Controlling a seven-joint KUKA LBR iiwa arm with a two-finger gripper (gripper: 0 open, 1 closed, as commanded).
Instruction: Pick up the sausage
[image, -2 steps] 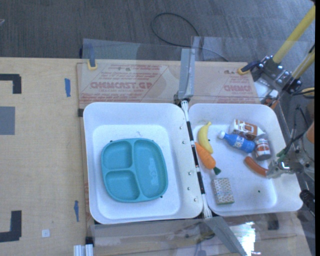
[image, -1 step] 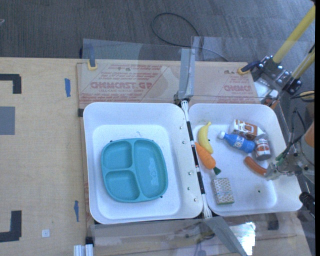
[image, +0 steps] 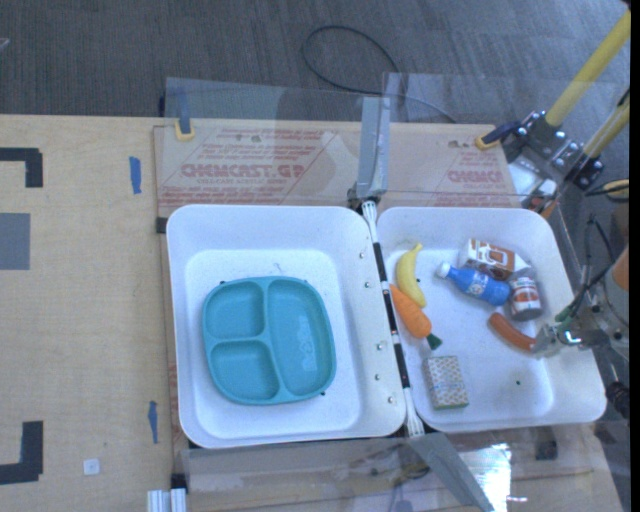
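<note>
In the camera view, your sausage (image: 511, 332) lies in the right bin (image: 575, 405), at centre right of the frame, its long axis slanting from upper left down to lower right. The gripper (image: 553, 339) sits just right of the sausage's lower end, at the bin's right wall, so the target lies immediately to its left. Whether the claw is spread or pressed together, you cannot tell.

The claw (image: 553, 338) is a small piece of pale grey metal with a greenish-white tip, blurred and too small to make out its parts. Behind it the wrist (image: 597, 325) shows as a grey, dim block. Thin dark cables (image: 598, 262) loop along the arm above it.
</note>
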